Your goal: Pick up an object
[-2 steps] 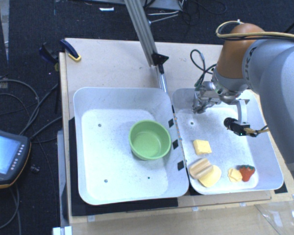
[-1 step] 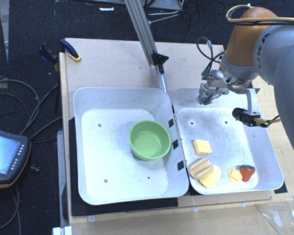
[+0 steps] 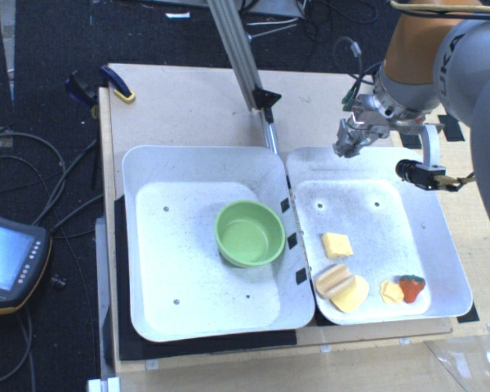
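Gripper [image 3: 348,147] hanging over far rim of right bin [image 3: 441,243], nothing in it; jaws open or shut, can't tell tbh. Yellow block [image 3: 336,245] mid-bin, strawberry [image 3: 412,287] near corner. Green bowl [image 3: 249,233] in left bin [image 3: 147,243].

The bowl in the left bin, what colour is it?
Light green bowl, seen best in the camera view.

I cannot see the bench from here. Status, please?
Gripper above right bin's far edge, holding nothing. Food pieces in right bin, bowl in left. Nothing in the way.
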Action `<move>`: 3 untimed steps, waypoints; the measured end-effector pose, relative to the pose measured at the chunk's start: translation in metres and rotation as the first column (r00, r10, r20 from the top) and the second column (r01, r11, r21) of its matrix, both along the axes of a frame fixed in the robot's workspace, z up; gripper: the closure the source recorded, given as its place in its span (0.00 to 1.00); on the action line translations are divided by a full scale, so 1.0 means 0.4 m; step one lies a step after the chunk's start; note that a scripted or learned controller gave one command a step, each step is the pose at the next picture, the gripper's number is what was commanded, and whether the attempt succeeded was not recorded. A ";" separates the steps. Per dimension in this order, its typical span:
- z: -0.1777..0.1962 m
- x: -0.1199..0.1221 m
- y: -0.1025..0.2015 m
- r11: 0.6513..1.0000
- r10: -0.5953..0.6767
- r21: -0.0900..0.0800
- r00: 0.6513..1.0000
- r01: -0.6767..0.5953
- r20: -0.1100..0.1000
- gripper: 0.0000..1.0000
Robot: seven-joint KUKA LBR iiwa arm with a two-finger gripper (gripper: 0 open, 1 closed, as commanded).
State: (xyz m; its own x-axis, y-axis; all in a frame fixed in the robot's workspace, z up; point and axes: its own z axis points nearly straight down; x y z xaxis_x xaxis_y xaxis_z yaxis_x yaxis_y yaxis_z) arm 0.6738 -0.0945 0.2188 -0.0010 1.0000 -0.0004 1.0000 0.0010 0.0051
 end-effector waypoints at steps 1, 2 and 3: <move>0.066 0.001 0.000 1.000 -0.001 0.000 1.000 0.001 -0.003 1.00; 0.087 -0.039 0.116 1.000 0.003 0.001 1.000 -0.003 -0.004 1.00; 0.070 -0.071 0.262 1.000 0.004 0.002 1.000 -0.004 -0.006 1.00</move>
